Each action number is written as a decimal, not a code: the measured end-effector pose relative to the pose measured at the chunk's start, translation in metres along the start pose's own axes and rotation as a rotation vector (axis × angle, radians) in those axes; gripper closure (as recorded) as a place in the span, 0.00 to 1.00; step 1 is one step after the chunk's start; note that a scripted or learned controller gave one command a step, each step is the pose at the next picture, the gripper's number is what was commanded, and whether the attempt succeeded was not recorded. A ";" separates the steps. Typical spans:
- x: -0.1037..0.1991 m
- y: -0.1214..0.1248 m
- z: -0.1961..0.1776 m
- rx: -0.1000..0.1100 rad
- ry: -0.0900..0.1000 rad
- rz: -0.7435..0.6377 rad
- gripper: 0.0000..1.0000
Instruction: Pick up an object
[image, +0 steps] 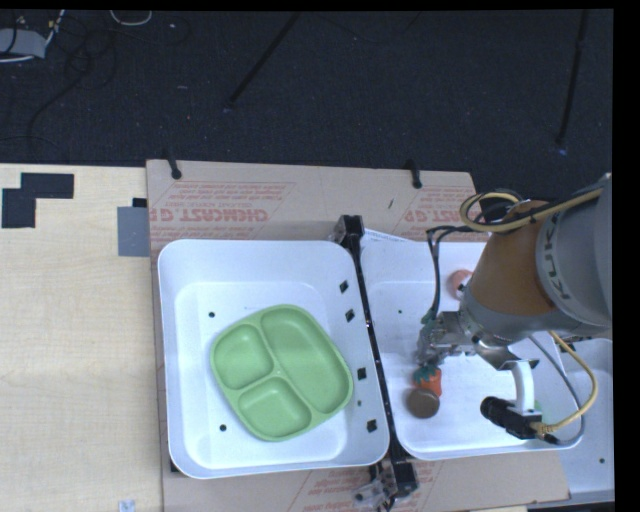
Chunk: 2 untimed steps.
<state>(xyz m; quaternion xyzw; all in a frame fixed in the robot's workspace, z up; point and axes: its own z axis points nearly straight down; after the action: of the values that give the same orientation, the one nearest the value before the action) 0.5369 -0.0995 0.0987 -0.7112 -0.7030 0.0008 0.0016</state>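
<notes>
My gripper (432, 352) hangs low in the right bin (405, 290), near its left side. Directly under its tip sits a small orange and green object (429, 379), touching or nearly touching it. A brown round object (423, 403) lies just in front of that one. A pale pink object (459, 284) peeks out at the back of the bin, partly hidden by the arm.
The left bin (190, 300) holds a green divided plate (280, 372). A raised black divider (362, 330) runs between the two bins. The arm's grey and orange body (520, 275) covers the right part of the right bin.
</notes>
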 end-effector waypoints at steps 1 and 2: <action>0.006 -0.007 -0.055 -0.005 -0.001 -0.011 1.00; -0.003 -0.005 -0.101 -0.005 -0.002 -0.011 1.00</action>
<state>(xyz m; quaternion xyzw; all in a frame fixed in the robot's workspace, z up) 0.5326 -0.1031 0.1997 -0.7074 -0.7069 -0.0004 -0.0007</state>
